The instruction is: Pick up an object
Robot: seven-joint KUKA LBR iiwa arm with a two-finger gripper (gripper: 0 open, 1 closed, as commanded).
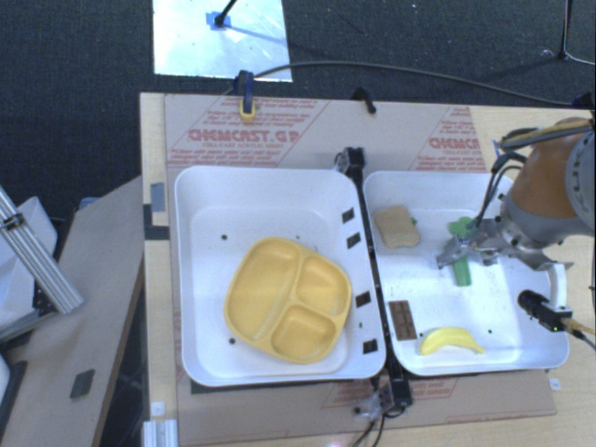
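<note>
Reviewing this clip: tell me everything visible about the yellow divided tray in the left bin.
The yellow divided tray is a rounded-corner plate that looks like matte plastic, moulded into three compartments: one large on its left side, two smaller on its right. All three compartments look bare. It lies flat, right side up, turned at an angle, on the floor of the left bin, towards that bin's lower right. Nothing else touches it.

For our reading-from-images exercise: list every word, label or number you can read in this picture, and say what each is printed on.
"CHEMCAST GP" in red, printed on the brown board under the bins, behind the left bin.
A second red print of the same kind on the board's right part, cut off by the right bin; too partial to read surely.
Smaller red lines beneath both: too blurred to read.
</note>
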